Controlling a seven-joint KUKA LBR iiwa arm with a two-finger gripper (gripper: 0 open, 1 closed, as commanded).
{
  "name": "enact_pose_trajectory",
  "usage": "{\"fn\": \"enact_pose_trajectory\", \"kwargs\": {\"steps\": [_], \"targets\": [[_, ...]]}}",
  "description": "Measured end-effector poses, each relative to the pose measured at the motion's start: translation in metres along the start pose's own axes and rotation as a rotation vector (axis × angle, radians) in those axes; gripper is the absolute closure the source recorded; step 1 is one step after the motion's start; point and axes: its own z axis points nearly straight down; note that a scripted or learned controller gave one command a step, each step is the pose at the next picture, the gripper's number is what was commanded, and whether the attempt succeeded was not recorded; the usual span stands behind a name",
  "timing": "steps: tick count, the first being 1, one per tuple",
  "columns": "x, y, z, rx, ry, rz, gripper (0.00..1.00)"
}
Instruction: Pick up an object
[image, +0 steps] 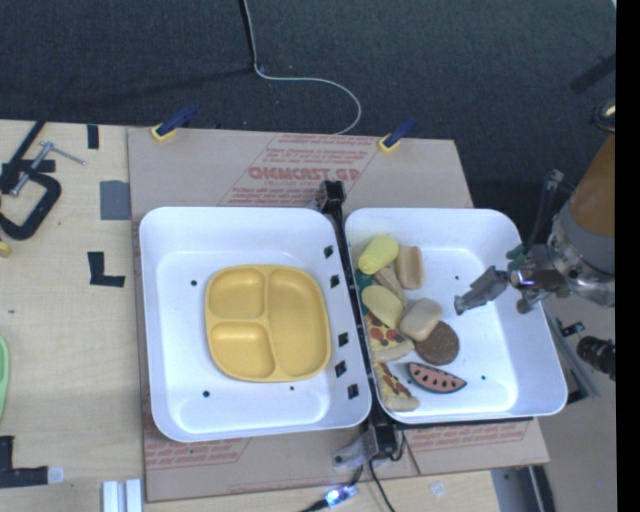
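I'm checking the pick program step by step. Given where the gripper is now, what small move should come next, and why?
Probably a short move left, toward the toy food. The gripper is in the right bin over bare floor, and the pieces sit piled against that bin's left wall, apart from it.

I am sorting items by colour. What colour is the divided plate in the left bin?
Yellow. The divided plate shows best in the camera view.
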Motion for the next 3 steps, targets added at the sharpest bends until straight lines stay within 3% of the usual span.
{"fn": "enact_pose_trajectory", "kwargs": {"steps": [1, 2, 3], "targets": [[0.097, -0.006, 0.095, 0.01, 0.004, -0.008, 0.0], [0.172, -0.005, 0.099, 0.003, 0.002, -0.008, 0.0], [0.19, -0.002, -0.106, -0.019, 0.003, -0.004, 0.0]]}}
